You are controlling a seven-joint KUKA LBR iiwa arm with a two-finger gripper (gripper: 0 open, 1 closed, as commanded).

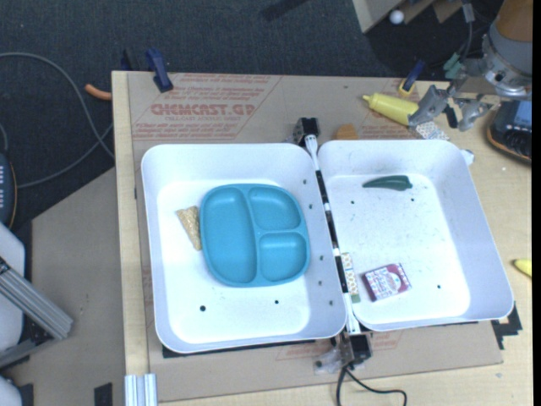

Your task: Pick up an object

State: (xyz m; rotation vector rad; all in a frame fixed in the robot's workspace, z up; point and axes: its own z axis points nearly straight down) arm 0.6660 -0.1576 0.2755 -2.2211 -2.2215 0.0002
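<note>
Two shallow white plastic bins sit side by side on a brown board-covered surface (254, 108) printed with red lettering. The left bin (169, 311) holds the largest loose thing, a turquoise plastic tray (254, 233) with three compartments, lying flat near the bin's middle. A tan, speckled, wedge-shaped piece (189, 223) lies at the tray's left edge, partly tucked under it. The right bin (473, 252) has a floor dotted with dark specks. In it, a dark green, long, slightly curved pod-shaped object (387, 183) lies near the far wall, and a small maroon and white rectangular packet (385, 282) lies flat near the front left corner; the two are well apart.

The grey arm (507, 36) with its orange band enters at the top right corner, above the bench and beyond the far right corner of the right bin. Its gripper (444, 108) hangs over the surface outside the bins, close to a yellow, elongated plastic object (390, 106) that lies on the board behind the right bin. Nothing is seen between the jaws, and whether they are apart or together cannot be told from this angle.

A blue clamp (158, 68) grips the board's far left edge, and a smaller blue clip (411, 76) stands near the yellow object.
</note>
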